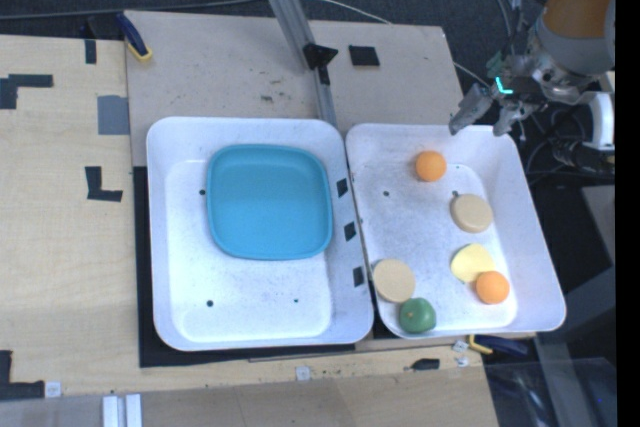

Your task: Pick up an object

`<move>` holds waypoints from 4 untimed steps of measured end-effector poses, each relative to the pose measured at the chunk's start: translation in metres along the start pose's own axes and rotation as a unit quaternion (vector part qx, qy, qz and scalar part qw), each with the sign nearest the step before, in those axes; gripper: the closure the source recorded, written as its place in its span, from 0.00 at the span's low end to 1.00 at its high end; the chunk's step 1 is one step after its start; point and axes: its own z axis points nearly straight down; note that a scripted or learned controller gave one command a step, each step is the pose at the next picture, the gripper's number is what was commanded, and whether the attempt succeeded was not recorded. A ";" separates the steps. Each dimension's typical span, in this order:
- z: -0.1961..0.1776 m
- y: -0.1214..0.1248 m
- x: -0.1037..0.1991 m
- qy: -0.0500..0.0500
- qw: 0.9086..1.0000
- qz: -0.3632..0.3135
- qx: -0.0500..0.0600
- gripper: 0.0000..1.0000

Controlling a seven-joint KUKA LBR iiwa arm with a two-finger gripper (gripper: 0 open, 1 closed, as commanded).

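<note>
No particular object is named by the task, so any of the six small pieces in the right-hand bin [520, 185] may be taken as the target. Nearest the arm lies an orange ball [431, 166], in the bin's upper part, apart from the rest. Below it, near the right wall, a tan disc [471, 212] is seen; further down, a pale yellow piece [471, 262] is touched or overlapped by a second orange ball [491, 287]. Along the lower edge, another tan disc [393, 280] sits just beside a green ball [417, 315].

Several failures can be foreseen. A round ball may be rolled away if it is struck off-centre by one finger. The flat discs lie low on the floor, so they may be slid over rather than pinched. Where two pieces touch, both may be nudged, or neither held. Pieces near the walls may be blocked by the rim.

The gripper [484, 113] is held above the bin's upper right corner, at or just outside the rim, with nothing seen between its fingers; these appear spread apart, though the gap is small in this view. The first orange ball lies down and to the left of it, near but clearly apart. The left-hand bin [170, 215] is occupied by a blue plate [269, 201], well apart from the gripper.
</note>
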 end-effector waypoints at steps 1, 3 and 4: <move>0.000 0.000 0.000 0.000 1.000 0.000 0.000 0.00; 0.109 0.000 0.014 0.000 1.000 0.000 0.003 0.00; 0.173 -0.004 0.013 0.000 1.000 0.000 0.003 0.00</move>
